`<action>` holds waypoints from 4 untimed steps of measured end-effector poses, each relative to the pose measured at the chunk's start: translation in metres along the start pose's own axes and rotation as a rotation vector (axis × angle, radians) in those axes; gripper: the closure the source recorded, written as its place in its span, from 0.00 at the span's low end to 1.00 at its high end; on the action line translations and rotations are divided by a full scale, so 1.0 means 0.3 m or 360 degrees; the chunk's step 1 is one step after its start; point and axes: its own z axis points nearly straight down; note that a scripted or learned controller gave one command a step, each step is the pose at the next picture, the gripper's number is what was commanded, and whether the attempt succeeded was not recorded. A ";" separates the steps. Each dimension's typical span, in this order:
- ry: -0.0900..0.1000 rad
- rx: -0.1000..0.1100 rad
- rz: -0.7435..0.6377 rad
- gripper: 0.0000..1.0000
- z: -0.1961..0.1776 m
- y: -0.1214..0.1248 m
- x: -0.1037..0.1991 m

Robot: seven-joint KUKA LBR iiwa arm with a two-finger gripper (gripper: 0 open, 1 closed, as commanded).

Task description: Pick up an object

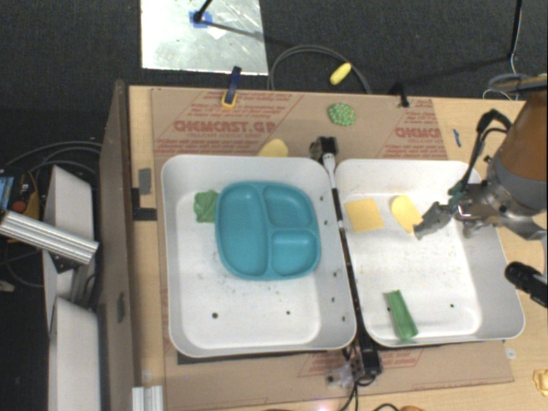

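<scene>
The right bin [479,255] holds a flat yellow square [364,215], a rounded yellow piece [405,211] and a green bar [400,313] near the front. My gripper [432,220] reaches in from the right and hangs over the bin just right of the rounded yellow piece, its dark tip close to that piece. I see nothing held in it. The left bin [184,255] holds a blue divided plate [267,230] with a green leafy piece [205,205] at its left edge.
Behind the bins on the cardboard lie a yellow object [274,149], a green bumpy ball [342,114] and a yellow-handled tool [231,95]. A metal clamp [325,151] sits between the bins at the back. A black part [527,279] juts in at right.
</scene>
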 end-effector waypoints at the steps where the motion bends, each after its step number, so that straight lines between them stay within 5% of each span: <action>1: 0.0005 0.0015 0.0002 0.00 0.334 -0.098 0.088; 2: 0.0000 0.0004 0.0005 0.00 0.564 -0.093 0.040; 3: -0.0008 -0.0013 0.0000 0.00 0.549 0.150 -0.121; 4: -0.0005 -0.0014 -0.0005 0.00 0.547 0.394 -0.171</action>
